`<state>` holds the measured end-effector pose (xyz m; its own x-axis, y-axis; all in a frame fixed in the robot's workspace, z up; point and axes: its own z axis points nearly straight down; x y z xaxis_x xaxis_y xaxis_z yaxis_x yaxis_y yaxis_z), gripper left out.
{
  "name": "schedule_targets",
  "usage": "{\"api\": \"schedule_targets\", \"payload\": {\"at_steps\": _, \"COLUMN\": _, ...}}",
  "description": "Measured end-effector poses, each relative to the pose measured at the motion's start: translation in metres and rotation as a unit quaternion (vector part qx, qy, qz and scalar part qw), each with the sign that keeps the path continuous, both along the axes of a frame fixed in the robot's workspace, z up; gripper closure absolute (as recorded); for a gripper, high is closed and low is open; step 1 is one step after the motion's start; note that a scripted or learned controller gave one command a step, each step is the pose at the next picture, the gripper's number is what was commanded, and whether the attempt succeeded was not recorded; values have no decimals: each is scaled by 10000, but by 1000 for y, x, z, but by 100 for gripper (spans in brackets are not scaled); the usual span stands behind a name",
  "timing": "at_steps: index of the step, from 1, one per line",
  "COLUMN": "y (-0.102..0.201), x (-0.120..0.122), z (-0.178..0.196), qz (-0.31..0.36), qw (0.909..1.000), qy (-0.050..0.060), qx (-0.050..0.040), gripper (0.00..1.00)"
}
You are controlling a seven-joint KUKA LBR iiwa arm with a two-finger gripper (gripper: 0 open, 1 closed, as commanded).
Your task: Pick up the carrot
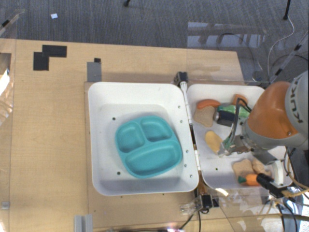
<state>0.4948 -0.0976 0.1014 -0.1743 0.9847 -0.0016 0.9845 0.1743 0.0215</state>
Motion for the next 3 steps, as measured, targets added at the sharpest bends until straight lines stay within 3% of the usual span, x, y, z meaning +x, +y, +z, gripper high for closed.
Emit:
{"api": "schedule_targets", "payload": {"at_steps": 1, "y": 0, "x": 0, "z": 0, "qz": -5, "qw": 10000, "qy": 6, "qx": 1, "gripper": 0}}
{"api": "schedule_targets", "payload": {"at_steps": 2, "y": 3, "x": 67, "z": -13, "qz": 405, "qw": 9992, "qy": 38, "qx": -23, "gripper": 0}}
{"api": "schedule_targets", "payload": {"at_steps": 3, "y": -6, "x": -3, "z": -12, "qz": 1074, "qw": 9942, "qy": 25, "qx": -39, "gripper": 0}}
